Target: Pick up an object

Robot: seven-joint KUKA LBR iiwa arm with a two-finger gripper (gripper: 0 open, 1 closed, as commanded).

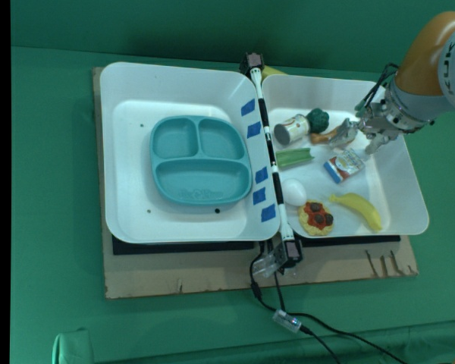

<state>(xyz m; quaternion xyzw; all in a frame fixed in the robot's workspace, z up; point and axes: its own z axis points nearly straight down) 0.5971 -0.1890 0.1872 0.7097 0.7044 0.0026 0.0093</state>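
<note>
My gripper (362, 138) hangs over the right bin (409, 203) near its far right side, open, with nothing between its fingers. Just below it lies a small red, white and blue carton (343, 165). An orange carrot-like piece (330, 136) lies by the left fingertip. Further left are a tin can (292, 130) on its side and a broccoli (318, 118). A green stalk (294, 158), a white egg (293, 192), a small round tart (317, 218) and a banana (358, 208) lie toward the front.
The left bin (121, 203) holds a teal divided plate (201, 160). A taped divider (264, 158) runs between the bins. A yellow item (272, 72) sits behind the right bin's far rim. Cables (288, 321) trail off the bench front.
</note>
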